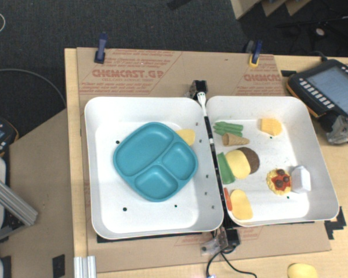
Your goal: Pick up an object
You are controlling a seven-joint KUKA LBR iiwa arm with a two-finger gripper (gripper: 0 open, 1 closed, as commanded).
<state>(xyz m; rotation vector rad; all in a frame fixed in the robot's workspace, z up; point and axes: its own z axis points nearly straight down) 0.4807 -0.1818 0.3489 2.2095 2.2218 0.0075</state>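
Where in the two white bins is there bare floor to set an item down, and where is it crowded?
Left bin: bare strips along its left wall and front, beside the blue divided plate. Right bin: bare floor between the orange block and the small tart. Its left side is crowded, from the green beans to the burger.

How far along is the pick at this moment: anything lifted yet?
Nothing looks done. The toy foods lie loose in the right bin: green beans, a yellow wedge, a burger-like piece, a small tart. The blue divided plate sits in the left bin. Nothing is in hand; the whole pick is left.
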